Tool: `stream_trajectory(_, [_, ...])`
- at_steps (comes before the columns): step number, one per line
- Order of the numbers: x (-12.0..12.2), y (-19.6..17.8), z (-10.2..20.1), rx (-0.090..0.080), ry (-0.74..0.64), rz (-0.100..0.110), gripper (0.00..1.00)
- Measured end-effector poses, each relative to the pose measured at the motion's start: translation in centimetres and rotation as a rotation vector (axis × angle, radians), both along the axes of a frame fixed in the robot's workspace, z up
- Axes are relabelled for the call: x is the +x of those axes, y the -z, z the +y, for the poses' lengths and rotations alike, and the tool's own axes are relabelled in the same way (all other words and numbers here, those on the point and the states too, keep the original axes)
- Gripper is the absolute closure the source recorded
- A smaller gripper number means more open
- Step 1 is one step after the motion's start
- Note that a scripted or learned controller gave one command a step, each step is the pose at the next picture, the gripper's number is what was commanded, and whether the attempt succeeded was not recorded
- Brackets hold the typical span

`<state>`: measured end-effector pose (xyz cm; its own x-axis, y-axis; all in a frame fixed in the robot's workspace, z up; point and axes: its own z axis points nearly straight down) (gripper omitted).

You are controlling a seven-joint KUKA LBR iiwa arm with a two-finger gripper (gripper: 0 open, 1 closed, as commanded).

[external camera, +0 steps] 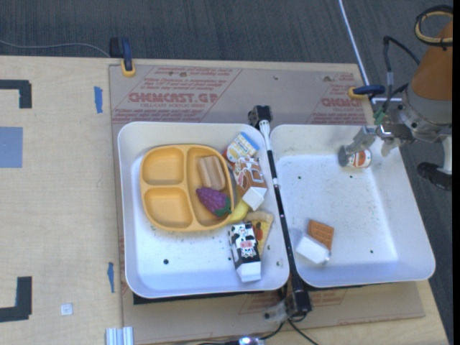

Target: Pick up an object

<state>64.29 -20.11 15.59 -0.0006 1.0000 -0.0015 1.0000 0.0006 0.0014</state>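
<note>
Two shallow white bins side by side on a printed cardboard sheet (180, 95): left bin (133, 214) and right bin (410, 243).

Nearest, at the front of the left bin: milk carton (246, 250) with cow print, lying flat, long axis running front to back. Just beside it on the right: orange wedge (261, 228). At the front left of the right bin: white block (311, 251), touching a brown cracker (320, 231) just behind it.

Midway, in the left bin: yellow divided plate (165, 210) with three compartments. In the long right-hand compartment: purple grapes (213, 200) at the nearer end, hot dog (210, 169) at the farther end. Against the plate's right rim: banana (238, 211). Behind the banana: small printed packages (248, 167), heaped along the bin's right wall.

Farther back, in the right bin: small round object (360, 160), orange and white, resting on the bin floor close to the back wall, right of centre, well apart from cracker and block. Directly over its far side: gripper (355, 153), lowered to the object. Contact between the two: not determinable. Gripper state, spread or pressed together: not determinable.

Farthest: grey arm with orange band (435, 77), entering from the right; blue clamp (366, 90) on the sheet's back edge.
</note>
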Motion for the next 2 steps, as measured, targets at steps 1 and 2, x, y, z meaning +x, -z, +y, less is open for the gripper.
stream_trajectory(1, [2.1,6.0,0.2,0.002,-0.001,0.001,0.0])
stream_trajectory(2, [2.2,4.9,0.2,0.0,-0.002,-0.001,1.0])
